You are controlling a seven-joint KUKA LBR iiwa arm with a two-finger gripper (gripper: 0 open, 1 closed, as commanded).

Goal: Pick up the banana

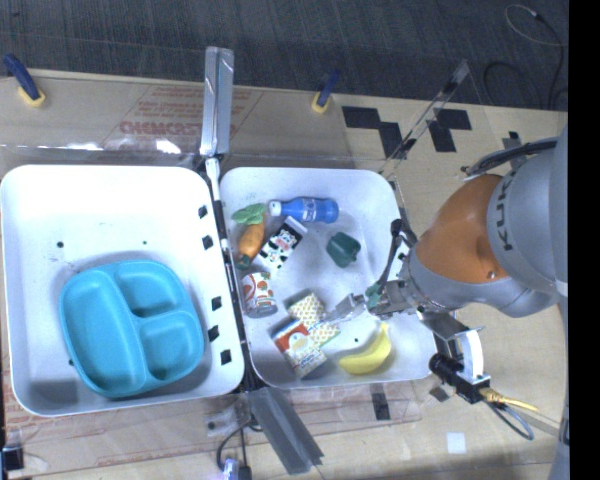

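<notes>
- Down in the right bin [280, 180], the gripper [352, 306] reached leftward from the arm's wrist, its slim metal tip low over the bin floor just above the banana [368, 354]; whether it was open or shut I could not tell from this slant.
- Nothing could be seen caught in it, so the banana appeared not yet picked up.
- The banana lay curved on the bin floor near the front right corner, close under the wrist, with its left end near the small carton [302, 345].
- That placement probably explained the arm's [480, 243] crouched pose: the fruit sat close to the bin's near wall, leaving little room to come down.
- Just beside the tip lay a patterned packet [307, 308], and the carton beneath it; either looked likely to be nudged or caught instead.
- Farther off were a small can [257, 293], a dark green cup [343, 248], a blue bottle [306, 210], a carrot [250, 240] and a black-and-white box [278, 246], all well apart from the banana.
- The left bin [40, 198] held a blue divided tray [132, 325], well away from the work.
</notes>
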